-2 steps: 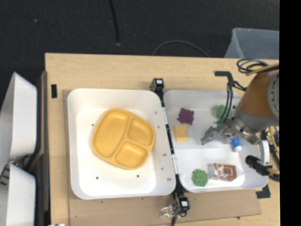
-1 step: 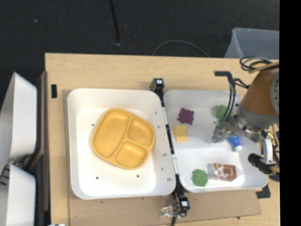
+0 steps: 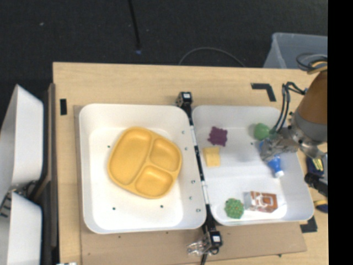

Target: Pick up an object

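Arm: reaching in low over the right bin's point(image 3: 220, 112) right edge. Hand point(image 3: 274, 148): finger state indiscernible. Blue object point(image 3: 276, 166): just below hand.

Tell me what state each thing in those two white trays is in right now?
Yellow divided plate: upright in the left bin, compartments bare.
Purple toy: loose in the right bin.
Yellow block: lying flat.
Green ball: free, beside the end effector.
Blue object: lying just under the end effector.
Green bumpy toy: untouched.
Packet: lying flat.
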### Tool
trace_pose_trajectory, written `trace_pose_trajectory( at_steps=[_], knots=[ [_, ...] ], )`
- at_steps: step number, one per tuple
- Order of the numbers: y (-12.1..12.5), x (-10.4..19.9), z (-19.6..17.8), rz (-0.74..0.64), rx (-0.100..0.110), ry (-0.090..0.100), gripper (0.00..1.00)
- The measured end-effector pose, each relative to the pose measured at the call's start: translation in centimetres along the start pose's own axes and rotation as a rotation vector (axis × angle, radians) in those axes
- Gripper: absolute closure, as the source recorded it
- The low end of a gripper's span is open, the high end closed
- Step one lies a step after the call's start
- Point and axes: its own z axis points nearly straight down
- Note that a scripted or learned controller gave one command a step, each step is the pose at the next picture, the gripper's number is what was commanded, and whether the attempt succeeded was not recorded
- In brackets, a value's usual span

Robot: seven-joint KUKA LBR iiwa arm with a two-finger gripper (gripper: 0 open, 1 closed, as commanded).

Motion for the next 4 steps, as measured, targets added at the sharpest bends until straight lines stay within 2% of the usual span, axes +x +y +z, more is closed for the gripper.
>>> trace_pose_trajectory(
  at_steps=[1,2,3,4],
  knots=[
    [0.2,-0.2,-5.1,-0.01,-0.001,0.0,1.0],
    [0.1,4.9,-4.8,-0.013,0.005,0.003,1.0],
    [1.1,10.0,-4.4,-0.015,0.005,0.004,1.0],
    [1.5,14.4,-5.7,-0.015,0.003,0.004,1.0]
  ],
)
